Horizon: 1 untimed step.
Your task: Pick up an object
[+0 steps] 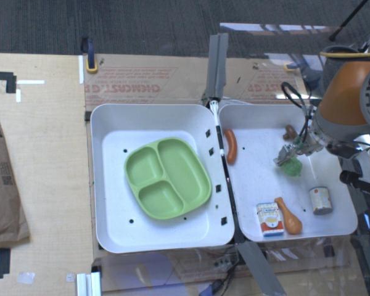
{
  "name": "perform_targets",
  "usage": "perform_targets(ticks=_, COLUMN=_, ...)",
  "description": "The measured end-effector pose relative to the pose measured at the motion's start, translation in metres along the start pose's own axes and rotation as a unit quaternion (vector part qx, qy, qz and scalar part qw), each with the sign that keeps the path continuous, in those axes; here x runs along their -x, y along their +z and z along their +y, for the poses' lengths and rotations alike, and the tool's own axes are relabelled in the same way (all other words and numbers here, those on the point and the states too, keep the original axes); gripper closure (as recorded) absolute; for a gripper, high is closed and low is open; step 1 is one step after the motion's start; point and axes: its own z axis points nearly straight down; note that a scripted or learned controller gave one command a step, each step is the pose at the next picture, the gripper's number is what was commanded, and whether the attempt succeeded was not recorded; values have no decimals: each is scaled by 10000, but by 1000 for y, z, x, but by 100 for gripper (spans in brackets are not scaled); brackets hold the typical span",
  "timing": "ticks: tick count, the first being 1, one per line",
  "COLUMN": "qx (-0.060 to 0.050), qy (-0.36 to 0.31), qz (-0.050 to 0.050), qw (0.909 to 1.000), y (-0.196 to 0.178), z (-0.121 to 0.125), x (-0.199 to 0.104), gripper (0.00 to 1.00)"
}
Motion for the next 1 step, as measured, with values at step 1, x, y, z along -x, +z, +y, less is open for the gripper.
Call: perform_targets(ticks=1, qx=-2, qy=-78, qz=2, qw=10000, y=-112, z=45, x=-41, gripper=100)
